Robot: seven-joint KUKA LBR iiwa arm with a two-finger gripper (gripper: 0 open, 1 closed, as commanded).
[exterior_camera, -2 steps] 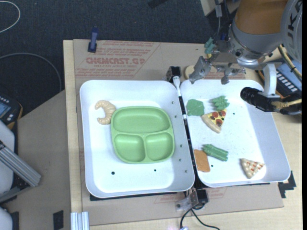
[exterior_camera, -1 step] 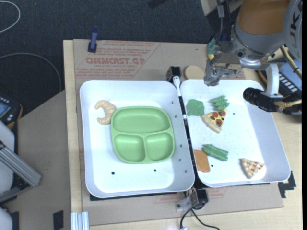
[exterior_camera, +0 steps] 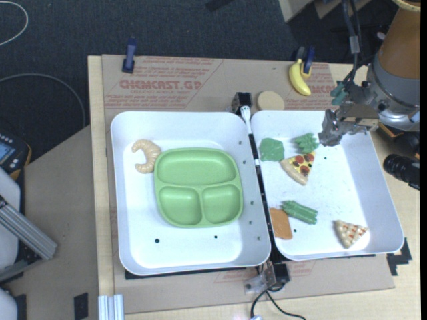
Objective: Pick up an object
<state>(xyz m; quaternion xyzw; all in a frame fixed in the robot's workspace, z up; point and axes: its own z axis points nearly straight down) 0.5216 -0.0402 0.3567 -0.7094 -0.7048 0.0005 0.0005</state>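
Gripper (exterior_camera: 329,137) seemingly above right bin (exterior_camera: 373,179)

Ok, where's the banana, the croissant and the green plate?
banana (exterior_camera: 299,78), camera view, middle of its yellow curve.
croissant (exterior_camera: 145,155), camera view, middle of its tan arc.
green plate (exterior_camera: 197,167), camera view, floor of its big top compartment.
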